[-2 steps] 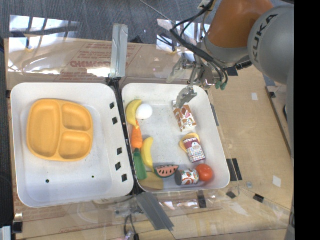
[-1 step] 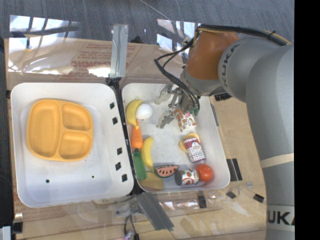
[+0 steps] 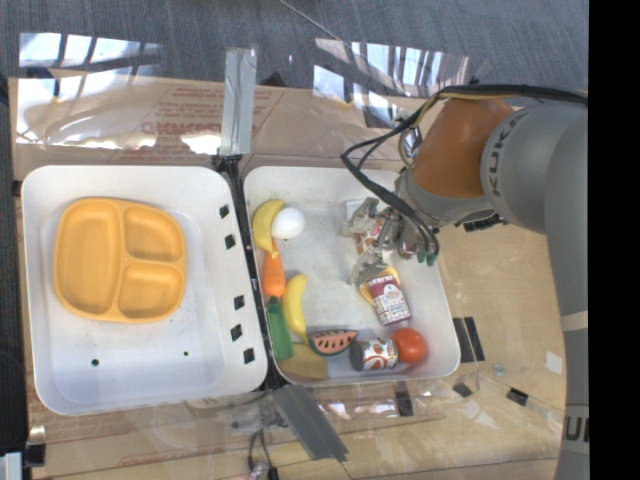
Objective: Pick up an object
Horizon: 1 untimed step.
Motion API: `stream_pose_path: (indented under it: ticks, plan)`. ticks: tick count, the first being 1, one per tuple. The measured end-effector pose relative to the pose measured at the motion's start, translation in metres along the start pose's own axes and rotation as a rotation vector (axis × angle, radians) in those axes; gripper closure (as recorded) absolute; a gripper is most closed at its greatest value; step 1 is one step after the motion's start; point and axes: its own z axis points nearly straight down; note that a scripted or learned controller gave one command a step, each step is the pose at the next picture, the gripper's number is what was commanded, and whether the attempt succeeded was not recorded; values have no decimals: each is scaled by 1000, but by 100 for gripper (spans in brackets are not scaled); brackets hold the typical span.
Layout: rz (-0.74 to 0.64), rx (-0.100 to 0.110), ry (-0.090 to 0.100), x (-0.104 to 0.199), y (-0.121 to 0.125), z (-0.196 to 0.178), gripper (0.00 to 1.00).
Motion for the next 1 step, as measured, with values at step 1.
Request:
stream_pose_path:
  ticks: [1]
  plan:
    - [-9, 0, -5, -2, 3, -12, 100]
